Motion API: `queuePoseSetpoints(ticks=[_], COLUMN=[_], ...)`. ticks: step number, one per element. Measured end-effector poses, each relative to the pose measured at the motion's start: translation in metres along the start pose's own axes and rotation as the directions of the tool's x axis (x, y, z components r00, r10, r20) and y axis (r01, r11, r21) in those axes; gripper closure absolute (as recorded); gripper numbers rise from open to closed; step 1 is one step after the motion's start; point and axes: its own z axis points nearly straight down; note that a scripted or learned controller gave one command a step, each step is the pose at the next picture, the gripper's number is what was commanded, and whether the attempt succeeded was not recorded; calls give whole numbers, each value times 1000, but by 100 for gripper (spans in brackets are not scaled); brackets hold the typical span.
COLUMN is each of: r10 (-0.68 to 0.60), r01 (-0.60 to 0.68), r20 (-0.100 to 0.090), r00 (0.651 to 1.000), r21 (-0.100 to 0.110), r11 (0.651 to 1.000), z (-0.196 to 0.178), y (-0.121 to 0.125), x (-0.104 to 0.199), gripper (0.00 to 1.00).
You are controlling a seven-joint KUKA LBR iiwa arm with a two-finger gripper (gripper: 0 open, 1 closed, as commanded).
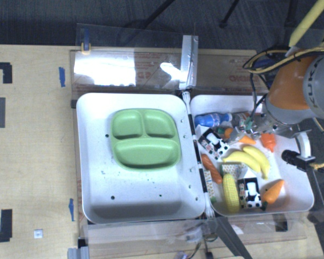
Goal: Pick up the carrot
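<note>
Reaching in from the right, the grey arm (307, 90) with its orange band hangs over the far corner of the right bin (302, 198). The tool (252, 124) sits low among the clutter near the bin's back; whether it is spread or closed on anything cannot be told, since the wrist and the toys around it mask it.

Left bin (97, 161): smooth white plastic, shallow, rounded corners, a few dark specks. In it lies a pale green tray (145, 137), matte, three compartments, soft edges.

Right bin: crowded. A carrot (211, 168), orange, slim and tapered, lies near the bin's left wall, its long axis running diagonally from upper left to lower right. Which end is the tip is hard to make out. Just beside it lie a yellow banana (252, 158), curved and glossy, and a knobbly yellow corn cob (230, 192). A blue bottle (212, 119) lies at the back. Other orange pieces sit near the banana and in the near right corner; their shapes are unclear.

The worktop (32, 144) is pale wood with black and blue tape marks.
</note>
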Motion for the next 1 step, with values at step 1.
queuePoseSetpoints(ticks=[1], r10=[-182], r01=[182], r20=[2], r00=[983], r21=[-1], r11=[983], z=[-64], y=[-29], x=[-17], gripper=[0])
